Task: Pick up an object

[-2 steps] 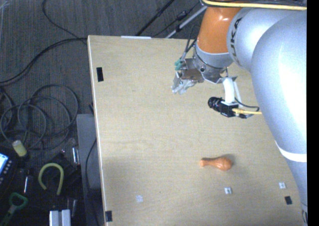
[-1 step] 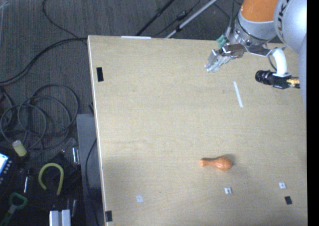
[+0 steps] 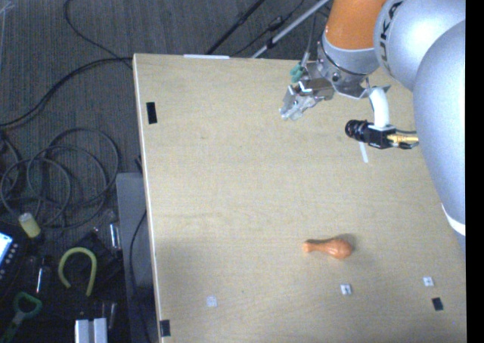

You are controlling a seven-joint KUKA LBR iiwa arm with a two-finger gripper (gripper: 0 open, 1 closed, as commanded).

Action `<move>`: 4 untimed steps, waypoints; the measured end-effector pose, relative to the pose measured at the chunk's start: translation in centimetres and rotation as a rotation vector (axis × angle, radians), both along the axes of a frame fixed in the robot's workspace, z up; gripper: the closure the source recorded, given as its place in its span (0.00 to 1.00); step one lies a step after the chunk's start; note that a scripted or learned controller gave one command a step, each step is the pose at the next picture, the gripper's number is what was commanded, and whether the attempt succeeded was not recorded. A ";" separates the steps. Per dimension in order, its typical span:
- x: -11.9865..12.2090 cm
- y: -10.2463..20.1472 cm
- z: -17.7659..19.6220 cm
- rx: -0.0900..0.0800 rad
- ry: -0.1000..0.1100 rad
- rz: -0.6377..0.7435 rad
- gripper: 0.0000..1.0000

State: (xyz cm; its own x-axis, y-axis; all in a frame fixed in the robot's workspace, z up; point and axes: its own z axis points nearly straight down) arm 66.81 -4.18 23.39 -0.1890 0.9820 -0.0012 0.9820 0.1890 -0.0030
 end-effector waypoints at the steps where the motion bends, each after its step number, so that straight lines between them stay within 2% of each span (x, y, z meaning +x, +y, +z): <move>1: 0.0 -16.4 5.8 -0.002 -0.002 -0.047 1.00; 2: -6.9 -9.5 -5.7 0.003 0.000 0.012 1.00; 3: -6.9 -9.6 -5.6 0.003 0.000 0.012 0.00; 4: -3.9 -18.2 -8.6 -0.001 -0.001 -0.204 0.00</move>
